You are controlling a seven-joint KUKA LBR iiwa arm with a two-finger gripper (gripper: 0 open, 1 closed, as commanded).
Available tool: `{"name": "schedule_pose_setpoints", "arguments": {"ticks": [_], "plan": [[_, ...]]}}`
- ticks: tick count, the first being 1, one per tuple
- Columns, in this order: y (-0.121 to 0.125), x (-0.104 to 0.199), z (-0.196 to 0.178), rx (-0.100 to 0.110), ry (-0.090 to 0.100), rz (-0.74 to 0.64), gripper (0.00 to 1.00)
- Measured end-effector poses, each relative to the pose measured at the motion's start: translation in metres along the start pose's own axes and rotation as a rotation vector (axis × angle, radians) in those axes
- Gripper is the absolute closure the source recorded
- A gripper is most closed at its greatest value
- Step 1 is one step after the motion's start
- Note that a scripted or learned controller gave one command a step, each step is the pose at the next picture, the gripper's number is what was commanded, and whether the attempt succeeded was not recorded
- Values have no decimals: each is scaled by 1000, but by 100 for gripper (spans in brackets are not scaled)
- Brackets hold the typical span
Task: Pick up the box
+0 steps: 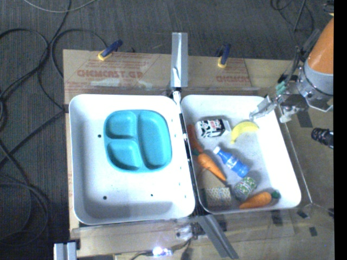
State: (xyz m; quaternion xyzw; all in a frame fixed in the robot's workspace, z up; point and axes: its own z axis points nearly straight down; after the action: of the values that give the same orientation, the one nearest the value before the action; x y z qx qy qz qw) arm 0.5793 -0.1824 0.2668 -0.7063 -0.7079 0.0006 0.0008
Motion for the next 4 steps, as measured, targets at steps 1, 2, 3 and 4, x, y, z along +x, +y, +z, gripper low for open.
{"name": "schedule_pose_setpoints", "arguments": {"ticks": [1, 2, 3, 4], "plan": [[43, 27, 99, 3, -1, 26, 0], [28, 59, 148, -28, -3, 180, 0], [85, 49, 158, -29, 9, 431, 0], [38, 47, 157, -60, 4, 431, 0]]}}
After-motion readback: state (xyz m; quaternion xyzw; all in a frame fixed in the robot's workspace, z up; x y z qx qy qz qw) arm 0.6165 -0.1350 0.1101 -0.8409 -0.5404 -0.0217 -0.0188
